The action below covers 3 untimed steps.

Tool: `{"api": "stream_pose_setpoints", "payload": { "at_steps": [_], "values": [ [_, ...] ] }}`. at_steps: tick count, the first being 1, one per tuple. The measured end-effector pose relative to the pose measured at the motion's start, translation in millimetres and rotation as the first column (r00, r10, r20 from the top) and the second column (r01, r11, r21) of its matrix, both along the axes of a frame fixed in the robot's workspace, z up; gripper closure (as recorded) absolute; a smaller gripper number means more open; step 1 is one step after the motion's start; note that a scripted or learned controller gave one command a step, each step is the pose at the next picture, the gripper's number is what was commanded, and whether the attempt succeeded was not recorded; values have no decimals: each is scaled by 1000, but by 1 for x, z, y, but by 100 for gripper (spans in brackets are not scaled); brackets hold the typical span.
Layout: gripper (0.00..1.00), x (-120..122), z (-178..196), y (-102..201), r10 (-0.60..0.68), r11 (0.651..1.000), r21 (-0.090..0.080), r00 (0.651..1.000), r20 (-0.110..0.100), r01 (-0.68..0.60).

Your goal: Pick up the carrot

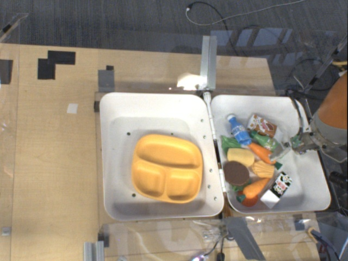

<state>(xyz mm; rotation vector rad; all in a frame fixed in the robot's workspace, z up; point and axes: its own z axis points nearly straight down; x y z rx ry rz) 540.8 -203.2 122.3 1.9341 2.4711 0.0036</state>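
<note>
Two carrots in the right bin (318, 197): one carrot (260, 152) lying slantwise mid-pile, hemmed by the blue bottle (238, 129), green leafy piece (231, 144) and pale potato-like piece (241, 157); a second carrot (255, 189) near the front beside the milk carton (278, 186). Claw (298, 142) poised at the bin's right side, well apart from both; grip state impossible to tell. Likely trouble: pinching a neighbour instead, or glancing off the tapered body amid clutter. Yellow tray (167, 167) in the left bin.

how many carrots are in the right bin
2. One carrot lies near the middle of the right bin, slanting beside the green items. The other carrot lies lower, near the front, beside the brown disc. More may be hidden in the pile.
</note>
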Motion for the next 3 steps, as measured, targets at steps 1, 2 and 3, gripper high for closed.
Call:
{"api": "stream_pose_setpoints", "payload": {
  "at_steps": [1, 2, 3],
  "values": [
    [0, 9, -32, 20, 147, 989, -4, 989, 6, -147],
    [100, 11, -21, 22, 148, 989, -4, 989, 14, -148],
    [100, 62, -3, 16, 93, 996, -2, 996, 3, -93]
  ]
}}
